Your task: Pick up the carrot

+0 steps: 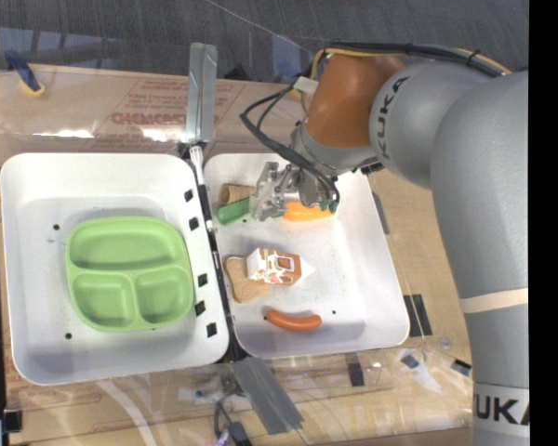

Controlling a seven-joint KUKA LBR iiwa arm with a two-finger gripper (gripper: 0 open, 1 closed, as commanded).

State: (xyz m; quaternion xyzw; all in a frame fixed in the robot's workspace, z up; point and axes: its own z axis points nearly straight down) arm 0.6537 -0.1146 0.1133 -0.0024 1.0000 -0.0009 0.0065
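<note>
Camera view, entry for the right bin (381,249): the carrot (307,213) is lying on the bin floor in the back half, orange body to the right, what looks like its green top (232,213) pointing left toward the divider. The tool (277,196) is sitting low at the carrot's left end, touching or just above it; whether it is spread or closed cannot be told, and nothing is visibly held. Toward the front of the bin from the carrot, a small carton (275,267) is lying partly over a tan toast-shaped piece (239,281), and a sausage (294,321) is lying nearest the front wall. By my judgement the reach is done; grasp and lift are outstanding.
</note>
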